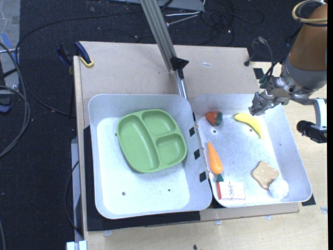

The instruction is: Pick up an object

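Observation:
The right bin holds a yellow banana, a red strawberry with a green top, an orange carrot, a small red and white box, a tan slice of toast and a white ball. My gripper hangs over the bin's far right part, just right of and above the banana's upper end. Nothing shows between its fingers. Whether it touches the banana is unclear.
The left bin carries a green divided plate. A slanted metal pole rises from the seam between the bins. The wooden bench lies behind, and cables trail over the dark floor.

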Action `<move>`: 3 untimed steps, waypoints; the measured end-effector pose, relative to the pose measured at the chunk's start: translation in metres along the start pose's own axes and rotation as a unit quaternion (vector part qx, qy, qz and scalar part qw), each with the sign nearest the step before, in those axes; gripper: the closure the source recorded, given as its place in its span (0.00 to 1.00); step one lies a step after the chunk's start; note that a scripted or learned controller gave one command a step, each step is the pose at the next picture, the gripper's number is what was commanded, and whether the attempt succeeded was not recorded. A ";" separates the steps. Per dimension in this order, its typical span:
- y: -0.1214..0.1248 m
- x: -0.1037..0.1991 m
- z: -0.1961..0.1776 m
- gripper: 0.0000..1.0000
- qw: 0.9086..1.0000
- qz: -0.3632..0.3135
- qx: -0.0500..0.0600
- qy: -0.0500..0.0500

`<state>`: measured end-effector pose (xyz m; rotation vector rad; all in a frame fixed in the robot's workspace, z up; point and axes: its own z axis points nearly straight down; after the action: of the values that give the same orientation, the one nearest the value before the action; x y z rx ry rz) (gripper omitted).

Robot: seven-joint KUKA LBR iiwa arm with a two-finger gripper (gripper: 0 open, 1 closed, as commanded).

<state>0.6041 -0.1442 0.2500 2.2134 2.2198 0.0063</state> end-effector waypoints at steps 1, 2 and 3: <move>0.001 0.000 -0.017 1.00 1.000 0.000 0.002 0.001; -0.006 0.056 -0.004 1.00 1.000 -0.002 0.005 0.001; -0.017 0.110 -0.010 1.00 1.000 -0.002 0.004 0.002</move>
<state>0.5869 -0.0339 0.2594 2.2146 2.2313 0.0004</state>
